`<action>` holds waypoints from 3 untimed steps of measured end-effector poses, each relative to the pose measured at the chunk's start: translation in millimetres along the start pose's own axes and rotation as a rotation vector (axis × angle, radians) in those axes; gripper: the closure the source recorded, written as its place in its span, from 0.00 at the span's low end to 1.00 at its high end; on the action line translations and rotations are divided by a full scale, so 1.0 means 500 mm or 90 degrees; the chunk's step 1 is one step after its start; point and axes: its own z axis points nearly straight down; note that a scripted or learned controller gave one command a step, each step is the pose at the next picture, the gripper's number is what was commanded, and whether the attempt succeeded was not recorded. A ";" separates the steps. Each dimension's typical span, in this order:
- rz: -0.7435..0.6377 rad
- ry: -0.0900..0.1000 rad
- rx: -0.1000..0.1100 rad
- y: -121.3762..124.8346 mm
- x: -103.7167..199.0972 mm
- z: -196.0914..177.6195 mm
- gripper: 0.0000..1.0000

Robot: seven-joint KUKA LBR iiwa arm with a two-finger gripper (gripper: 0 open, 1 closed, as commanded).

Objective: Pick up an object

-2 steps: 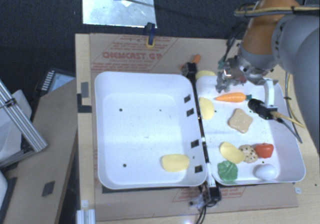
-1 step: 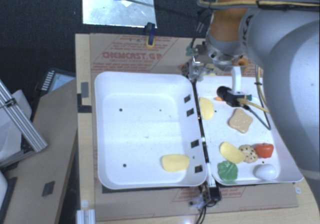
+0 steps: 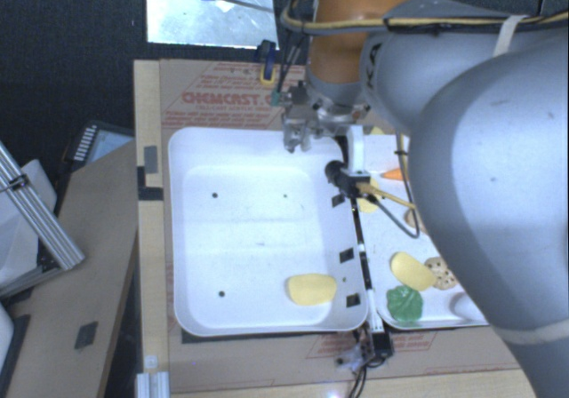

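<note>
Camera view: gripper [image 3: 298, 137] hung over the left bin [image 3: 240, 210] at its 1 o'clock corner, with nothing visible in its grasp. Whether it was spread or pressed together could not be told. Judged step: approach, no grasp yet made. Candidate: 1 yellow oval piece [image 3: 311, 290], flat, smooth and pale, lying at the bin's 5 o'clock near the front wall, well apart from the gripper. Next move would call for travel toward 6 o'clock, then descent centred on the oval. Right bin [image 3: 384, 241] held a second yellow piece [image 3: 411, 270], a green lump [image 3: 404, 305] and a speckled biscuit [image 3: 438, 274], clustered at its 7 o'clock.
</note>
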 end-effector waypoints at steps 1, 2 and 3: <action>0.001 0.000 0.000 0.001 0.132 0.026 1.00; 0.003 0.000 -0.004 -0.008 0.170 -0.078 1.00; 0.003 0.002 -0.012 0.005 0.228 -0.541 1.00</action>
